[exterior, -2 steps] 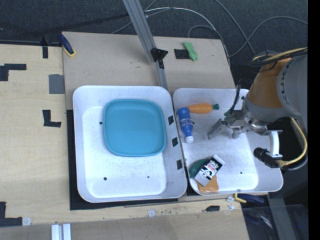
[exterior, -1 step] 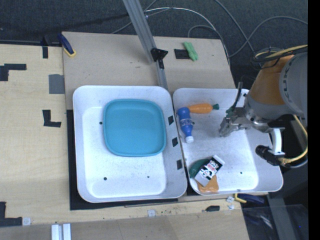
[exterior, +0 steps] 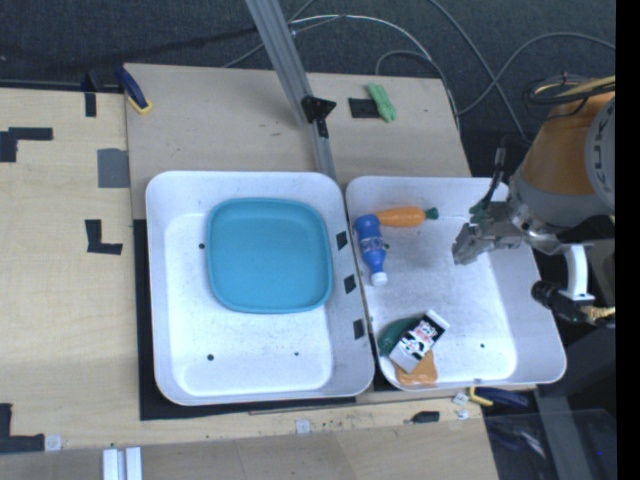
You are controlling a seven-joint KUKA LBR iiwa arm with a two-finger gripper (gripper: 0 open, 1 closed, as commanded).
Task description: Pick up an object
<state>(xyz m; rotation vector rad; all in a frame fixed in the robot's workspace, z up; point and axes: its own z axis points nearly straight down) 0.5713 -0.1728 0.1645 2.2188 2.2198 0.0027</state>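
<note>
Hovering: the gripper (exterior: 468, 245) hangs over the right bin (exterior: 500, 308), nothing between its fingers; whether they are parted or closed I cannot tell.
Likely target: the blue bottle (exterior: 370, 247), lying flat at the right bin's left side, well apart from the gripper.
Beside the bottle: an orange carrot toy (exterior: 403, 217) near the bottle's far end, also lying down.
Nearer corner of that bin: a black-and-white packet (exterior: 416, 341) on an orange piece (exterior: 420, 372), stacked and harder to grip cleanly.
Left of the bottle's bin: the left bin (exterior: 180, 298) holding a teal plate (exterior: 269, 254), flat.
</note>
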